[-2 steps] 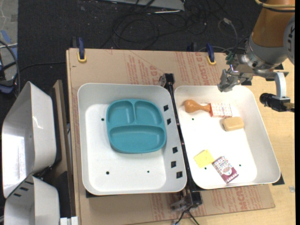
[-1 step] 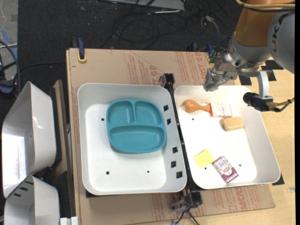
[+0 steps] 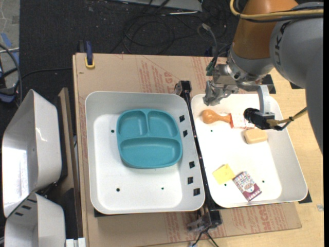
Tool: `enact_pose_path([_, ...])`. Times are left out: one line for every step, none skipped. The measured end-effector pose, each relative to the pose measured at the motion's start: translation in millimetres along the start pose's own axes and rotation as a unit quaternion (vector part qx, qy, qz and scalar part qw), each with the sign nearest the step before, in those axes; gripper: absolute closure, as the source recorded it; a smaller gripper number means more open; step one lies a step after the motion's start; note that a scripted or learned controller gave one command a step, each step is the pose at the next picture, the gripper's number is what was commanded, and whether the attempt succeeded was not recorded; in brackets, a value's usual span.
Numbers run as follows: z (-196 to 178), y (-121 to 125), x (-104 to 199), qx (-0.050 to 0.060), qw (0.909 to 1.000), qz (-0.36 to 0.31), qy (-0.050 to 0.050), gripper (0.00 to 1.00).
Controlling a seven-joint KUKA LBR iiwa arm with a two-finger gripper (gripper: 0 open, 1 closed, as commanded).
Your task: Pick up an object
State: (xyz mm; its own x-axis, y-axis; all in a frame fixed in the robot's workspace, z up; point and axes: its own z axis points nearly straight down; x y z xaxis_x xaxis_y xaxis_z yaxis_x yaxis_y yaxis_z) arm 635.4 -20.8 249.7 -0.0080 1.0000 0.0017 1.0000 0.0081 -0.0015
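Note:
My gripper (image 3: 213,98) hangs over the far left corner of the right bin (image 3: 288,153), just above and behind an orange pear-shaped toy (image 3: 213,117) that lies on the bin floor. Nothing shows in its grasp. A tan block (image 3: 255,136) rests to the right of the toy. Nearer the front lie a yellow square piece (image 3: 222,173) and a small red patterned packet (image 3: 247,184).
The left bin (image 3: 103,179) holds a teal divided plate (image 3: 149,138) in its middle. A row of black clips (image 3: 191,164) runs along the seam between the bins. The grey arm with its orange band (image 3: 262,14) fills the upper right.

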Motion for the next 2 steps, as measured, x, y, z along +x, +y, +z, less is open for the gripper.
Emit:
enact_pose_path([-5, -9, 51, 0.0, 1.0, 0.0, 0.0, 1.0])
enact_pose_path([8, -6, 103, 0.0, 1.0, 0.0, 0.0, 1.0])
